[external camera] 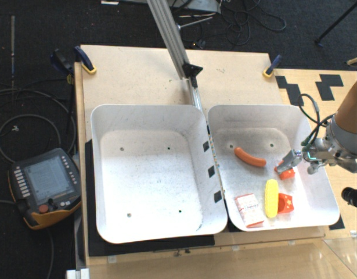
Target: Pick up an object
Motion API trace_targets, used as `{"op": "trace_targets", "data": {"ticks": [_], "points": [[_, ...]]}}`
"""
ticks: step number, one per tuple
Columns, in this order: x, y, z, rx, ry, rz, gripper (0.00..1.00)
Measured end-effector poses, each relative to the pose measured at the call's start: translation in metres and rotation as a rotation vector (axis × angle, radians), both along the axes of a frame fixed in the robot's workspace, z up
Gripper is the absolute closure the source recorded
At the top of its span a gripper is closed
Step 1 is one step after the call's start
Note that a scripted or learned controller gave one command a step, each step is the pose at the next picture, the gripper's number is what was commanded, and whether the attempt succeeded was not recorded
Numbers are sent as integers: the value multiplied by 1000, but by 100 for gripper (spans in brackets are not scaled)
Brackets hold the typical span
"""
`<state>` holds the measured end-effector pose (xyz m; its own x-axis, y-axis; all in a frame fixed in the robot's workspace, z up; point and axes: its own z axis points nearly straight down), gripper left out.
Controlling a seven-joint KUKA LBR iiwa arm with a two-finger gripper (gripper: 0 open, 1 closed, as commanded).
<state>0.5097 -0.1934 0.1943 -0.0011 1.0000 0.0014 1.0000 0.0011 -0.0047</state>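
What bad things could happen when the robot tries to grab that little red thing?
The gripper sits right at the small red piece, close to the right bin's side wall. It might push the piece away instead of catching it, or bump the wall. The yellow corn and the orange sausage lie nearby, so a sliding piece could knock into them.

A grey arm (pixel 348 127) with a black cable looping above its metallic end effector (pixel 300 158).
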Motion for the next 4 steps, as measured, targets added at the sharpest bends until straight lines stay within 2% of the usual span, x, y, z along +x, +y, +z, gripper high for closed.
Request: {"op": "trace_targets", "data": {"ticks": [1,2,3,4], "points": [[1,0,2,-1,-5,-1,0],[10,-1,-55,0,1,-1,0],[11,-1,-100,-3,-6,-2,0],[11,-1,-88,-2,-8,-2,100]]}}
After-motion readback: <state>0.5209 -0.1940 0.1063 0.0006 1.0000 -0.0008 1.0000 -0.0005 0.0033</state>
